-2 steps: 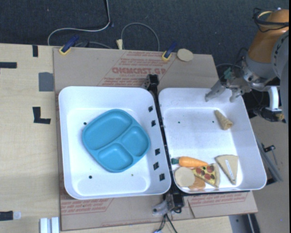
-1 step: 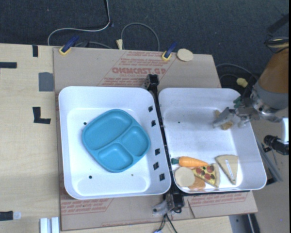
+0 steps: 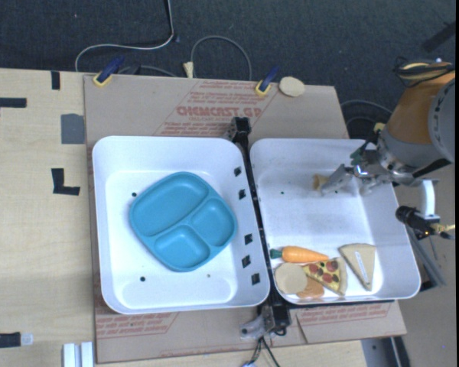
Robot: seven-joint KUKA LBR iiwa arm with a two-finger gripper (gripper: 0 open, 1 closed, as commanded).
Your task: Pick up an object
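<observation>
In the upper part of the right bin (image 3: 390, 205), my gripper (image 3: 335, 182) reaches in from the right and points left. A small tan piece (image 3: 319, 180) lies on the bin floor right at its tip; whether they touch is unclear. Along the bin's front edge lie an orange carrot (image 3: 304, 254), a pizza slice (image 3: 330, 274), a pale sandwich wedge (image 3: 359, 264) and a round tan bread piece (image 3: 291, 279). The left bin (image 3: 111, 205) holds a blue divided plate (image 3: 183, 220).
The grey arm with its orange band (image 3: 417, 105) hangs over the right bin's right rim. A black divider strip (image 3: 249, 205) runs between the bins. A round tan disc (image 3: 291, 86) and cable clips sit on the cardboard behind the bins.
</observation>
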